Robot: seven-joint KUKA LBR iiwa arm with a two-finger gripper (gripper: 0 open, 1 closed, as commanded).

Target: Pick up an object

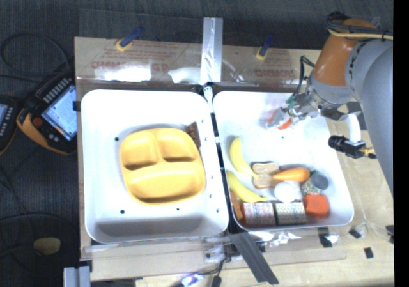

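Boxy printed cartons [273, 213], curved bananas [238, 163], glossy moulded yellow tray [162, 163].

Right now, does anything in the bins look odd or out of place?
Nothing looks spilled or damaged. The yellow tray sits slightly askew in the left bin, and the right bin's items crowd its near edge, bananas included.
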